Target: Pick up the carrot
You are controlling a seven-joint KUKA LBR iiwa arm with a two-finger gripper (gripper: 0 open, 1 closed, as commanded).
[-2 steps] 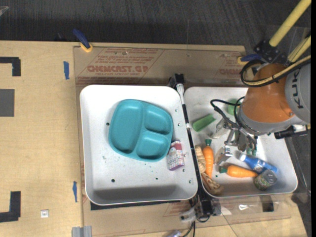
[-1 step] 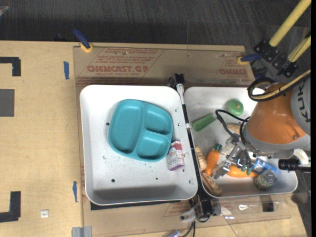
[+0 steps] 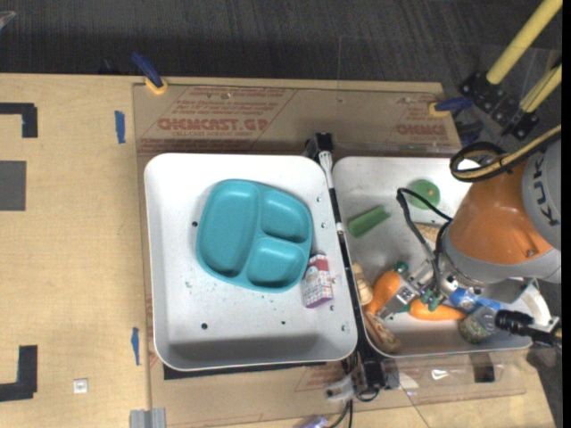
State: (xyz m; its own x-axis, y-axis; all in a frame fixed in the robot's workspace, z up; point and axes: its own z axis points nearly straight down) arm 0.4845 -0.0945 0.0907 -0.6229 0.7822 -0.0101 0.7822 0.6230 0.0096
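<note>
One small orange plastic carrot, probably light, stiff and slick, lies under the two-finger gripper; whether that is apart or together, I cannot tell; mid-body seems the best hold.

One fixed camera looks down slantwise on both white bins.

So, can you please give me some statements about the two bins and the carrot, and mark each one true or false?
1. The teal divided plate lies in the left bin. True.
2. The carrot lies in the left bin. False: it lies in the right bin.
3. The gripper is over the right bin, close to the carrot. True.
4. The green block rests on the plate. False: it is in the right bin.
5. A small bottle lies beside the plate. True.
</note>
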